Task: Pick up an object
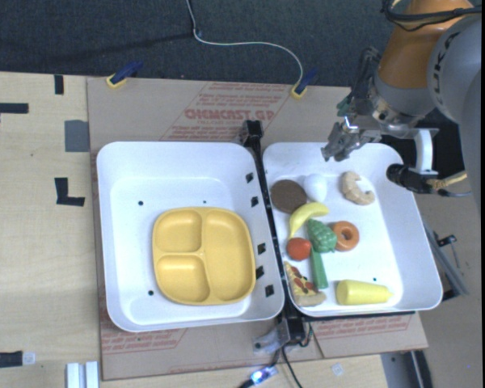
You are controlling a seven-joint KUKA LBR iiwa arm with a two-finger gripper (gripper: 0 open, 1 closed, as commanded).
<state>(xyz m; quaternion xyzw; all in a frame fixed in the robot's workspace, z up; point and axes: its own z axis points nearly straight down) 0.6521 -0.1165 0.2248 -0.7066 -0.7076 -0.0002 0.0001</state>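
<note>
The right bin (404,217) holds several toy foods: a brown round cookie (288,194), a white egg (316,186), a beige pastry (358,187), a yellow banana (306,216), a green vegetable (318,244), a red tomato (299,249), an orange ring (346,236), a yellow wedge (360,293) and a pizza slice (301,284). My gripper (340,145) hangs over the bin's far edge, above and behind the egg and pastry. Nothing shows between its fingers.
The left bin (125,184) holds a yellow divided plate (202,255). A white cable (226,39) runs across the dark back area. Cardboard (218,111) lies under both bins. The arm (420,55) fills the upper right.
</note>
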